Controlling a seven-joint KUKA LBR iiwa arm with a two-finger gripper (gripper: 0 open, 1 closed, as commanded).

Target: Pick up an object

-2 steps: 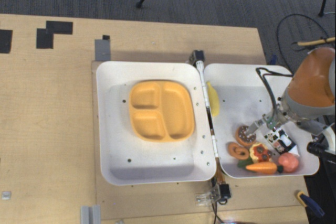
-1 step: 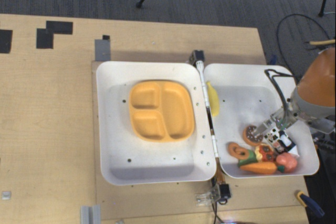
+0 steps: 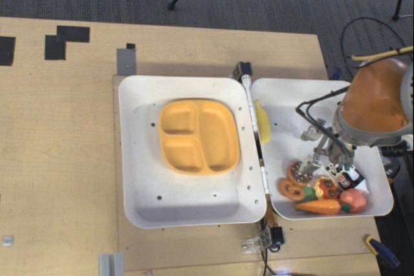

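**Caller:** While you watch the right bin (image 3: 278, 114), operator, the arm (image 3: 378, 100) reaches in from the right, its orange band sitting over that bin's far right side. The gripper (image 3: 322, 161) hangs low above the toy pile in the near right corner.

**Spotter:** And the fingers, can you read them?

**Caller:** You can't tell from this angle; metal parts and cables blur together at the wrist, so open or closed stays unknown. Nothing shows clearly between them.

**Spotter:** What do you have under it?

**Caller:** You see a brown pretzel-like piece (image 3: 291, 189) at the left of the pile, an orange carrot (image 3: 319, 207) along the near wall, a pink round toy (image 3: 354, 200) just beside the carrot's right end, and a small round dotted piece (image 3: 299, 170) right by the gripper's tip. Small red and black-and-white bits sit between them, too small to name.

**Spotter:** Anything else?

**Caller:** A yellow banana-like piece (image 3: 262, 122) lies along the right bin's left wall, well apart from the pile. Over in the left bin (image 3: 139, 158) you have a yellow divided plate (image 3: 197, 137) lying flat in the middle. Both bins rest side by side on the bench (image 3: 58, 158).
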